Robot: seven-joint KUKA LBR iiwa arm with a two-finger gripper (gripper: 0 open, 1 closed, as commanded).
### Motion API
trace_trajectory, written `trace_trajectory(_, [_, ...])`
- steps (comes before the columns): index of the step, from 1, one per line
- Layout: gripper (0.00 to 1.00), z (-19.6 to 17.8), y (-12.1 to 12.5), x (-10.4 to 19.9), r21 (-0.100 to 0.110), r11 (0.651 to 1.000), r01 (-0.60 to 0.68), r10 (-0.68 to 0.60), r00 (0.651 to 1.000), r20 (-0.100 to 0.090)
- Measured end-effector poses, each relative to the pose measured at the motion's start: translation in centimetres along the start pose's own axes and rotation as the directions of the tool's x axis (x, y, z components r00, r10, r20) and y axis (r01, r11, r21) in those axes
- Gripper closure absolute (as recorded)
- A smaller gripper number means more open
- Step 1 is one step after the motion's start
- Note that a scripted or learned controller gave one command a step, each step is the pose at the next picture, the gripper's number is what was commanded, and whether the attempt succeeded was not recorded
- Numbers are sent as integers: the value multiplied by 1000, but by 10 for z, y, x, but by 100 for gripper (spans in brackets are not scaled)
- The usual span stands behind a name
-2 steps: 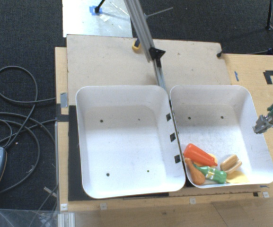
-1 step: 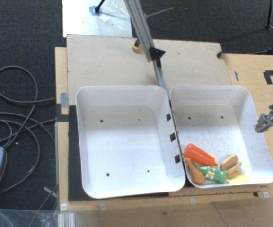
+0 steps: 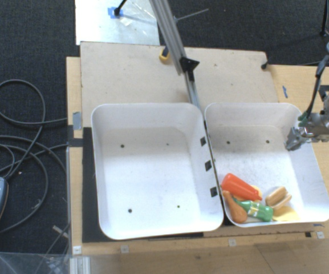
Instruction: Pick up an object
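Gripper [image 3: 295, 140], grip state unclear, hovers over right bin [image 3: 318, 181], apart from toys [image 3: 254, 202].

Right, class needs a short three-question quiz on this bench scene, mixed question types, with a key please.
1. True or false: the toys lie in the left bin.
2. Where is the tool? A) over the right bin's right rim B) over the left bin C) on the toys
3. In which corner of the right bin do the toys sit: near or far from the camera?

Key: 1 false, they lie in the right bin. 2 A. 3 near, along its front edge.
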State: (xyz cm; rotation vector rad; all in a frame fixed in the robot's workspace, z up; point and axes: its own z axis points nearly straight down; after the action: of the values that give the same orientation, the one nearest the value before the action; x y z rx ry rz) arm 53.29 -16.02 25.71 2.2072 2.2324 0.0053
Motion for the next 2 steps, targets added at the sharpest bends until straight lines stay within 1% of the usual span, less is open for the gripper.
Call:
trace_trajectory(1, [100,13,19,54,3,1000,-1,1,1000,-1])
trace_trajectory(2, [100,6,37,106,1,1000,0,0,1000,-1])
